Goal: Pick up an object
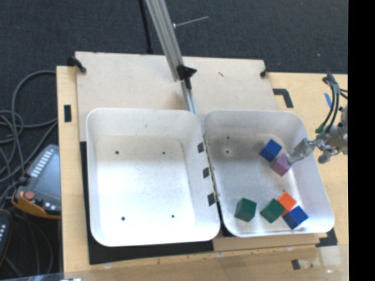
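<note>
Your claw (300, 150) reaches in from three o'clock over the rim of the right bin (313, 174), with its tip touching or just beside the purple block (281, 164). You cannot tell from this slanted look whether the block sits between the tips, so treat it as not yet held.

The blue block (270, 150) lies just beside the purple one at about eleven o'clock, close enough to crowd a grasp. To do this step well, I judge you should centre on the purple block, come down straight, and keep clear of the blue neighbour and the bin wall.

Further out, toward six o'clock, sit an orange block (286, 201), a second blue block (296, 216) and two green blocks (272, 210) (246, 209). The left bin (94, 157) lies at nine o'clock on the bench (70, 256).
</note>
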Controlling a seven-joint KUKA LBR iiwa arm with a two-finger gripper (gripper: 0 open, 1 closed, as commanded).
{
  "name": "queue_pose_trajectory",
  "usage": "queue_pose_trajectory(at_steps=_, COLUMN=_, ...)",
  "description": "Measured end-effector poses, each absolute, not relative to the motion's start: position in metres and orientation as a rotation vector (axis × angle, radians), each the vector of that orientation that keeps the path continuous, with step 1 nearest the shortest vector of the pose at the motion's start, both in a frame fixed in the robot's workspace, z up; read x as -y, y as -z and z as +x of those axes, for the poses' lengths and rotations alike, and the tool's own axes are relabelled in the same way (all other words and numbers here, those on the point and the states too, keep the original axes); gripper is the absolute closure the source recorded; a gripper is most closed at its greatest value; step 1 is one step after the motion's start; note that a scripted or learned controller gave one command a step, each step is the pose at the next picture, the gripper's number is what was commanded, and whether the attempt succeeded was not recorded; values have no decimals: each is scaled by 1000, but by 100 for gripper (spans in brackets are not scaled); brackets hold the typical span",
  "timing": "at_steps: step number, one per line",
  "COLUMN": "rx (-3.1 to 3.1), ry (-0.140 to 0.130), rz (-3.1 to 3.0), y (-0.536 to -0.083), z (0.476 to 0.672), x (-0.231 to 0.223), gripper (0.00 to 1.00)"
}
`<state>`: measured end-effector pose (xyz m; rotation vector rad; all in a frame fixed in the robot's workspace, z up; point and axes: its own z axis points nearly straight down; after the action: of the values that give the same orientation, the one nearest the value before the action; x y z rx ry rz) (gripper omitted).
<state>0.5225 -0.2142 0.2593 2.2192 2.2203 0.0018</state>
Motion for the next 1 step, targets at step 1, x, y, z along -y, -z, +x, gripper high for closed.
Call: queue_pose_trajectory(at_steps=1, rx=-2219, ry=0, rz=2219, y=-120, z=601, x=213, gripper=0)
